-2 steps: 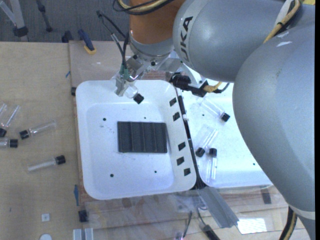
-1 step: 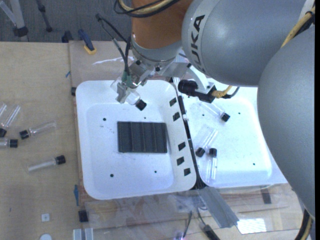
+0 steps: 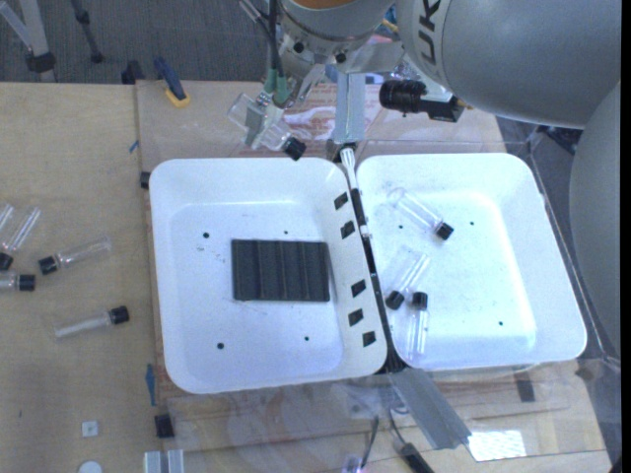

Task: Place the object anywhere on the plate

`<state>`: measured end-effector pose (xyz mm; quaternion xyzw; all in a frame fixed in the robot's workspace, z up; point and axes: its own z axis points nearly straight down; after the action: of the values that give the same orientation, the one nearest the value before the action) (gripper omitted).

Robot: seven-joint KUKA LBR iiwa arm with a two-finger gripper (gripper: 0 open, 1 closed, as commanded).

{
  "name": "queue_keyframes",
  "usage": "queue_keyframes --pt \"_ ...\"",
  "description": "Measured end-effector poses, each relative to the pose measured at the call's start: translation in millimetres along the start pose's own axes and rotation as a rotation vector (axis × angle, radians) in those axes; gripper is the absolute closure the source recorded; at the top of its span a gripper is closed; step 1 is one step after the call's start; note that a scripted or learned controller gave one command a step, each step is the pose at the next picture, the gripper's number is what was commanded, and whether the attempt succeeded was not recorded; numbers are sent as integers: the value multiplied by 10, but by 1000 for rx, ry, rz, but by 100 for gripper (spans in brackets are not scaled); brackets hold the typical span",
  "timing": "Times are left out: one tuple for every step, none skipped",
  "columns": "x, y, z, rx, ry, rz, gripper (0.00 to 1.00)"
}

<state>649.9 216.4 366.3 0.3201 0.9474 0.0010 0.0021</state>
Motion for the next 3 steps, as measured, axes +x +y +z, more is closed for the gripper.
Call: queue_keyframes --pt "643 -481 899 7 4 326 100" --pt "543 -466 903 4 1 701 100" --pt "732 -568 1441 12 3 1092 100"
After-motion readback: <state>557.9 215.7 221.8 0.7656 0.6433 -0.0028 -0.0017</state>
